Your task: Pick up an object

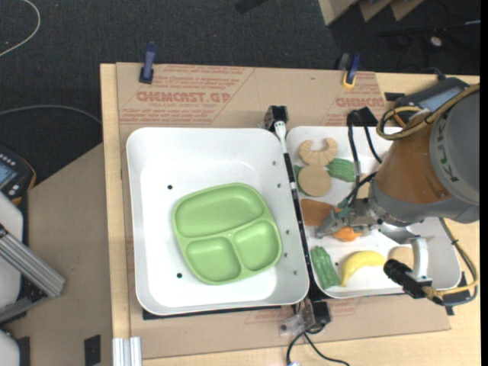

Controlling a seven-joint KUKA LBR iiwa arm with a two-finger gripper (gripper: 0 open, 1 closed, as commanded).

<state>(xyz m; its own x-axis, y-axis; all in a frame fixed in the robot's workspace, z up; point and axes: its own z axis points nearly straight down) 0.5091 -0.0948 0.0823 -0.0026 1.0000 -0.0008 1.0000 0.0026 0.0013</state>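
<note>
Banana lies clear — arm hides much of right bin.

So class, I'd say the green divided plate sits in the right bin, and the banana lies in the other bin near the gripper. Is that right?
Not quite. The camera view shows the green divided plate in the left bin, not the right one. The banana does lie in the other bin, near the gripper.

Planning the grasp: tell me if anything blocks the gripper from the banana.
Nothing visible does. The gripper hangs low in the right bin over an orange piece; the banana lies just beyond it toward the near wall, with bare bin floor between.
</note>
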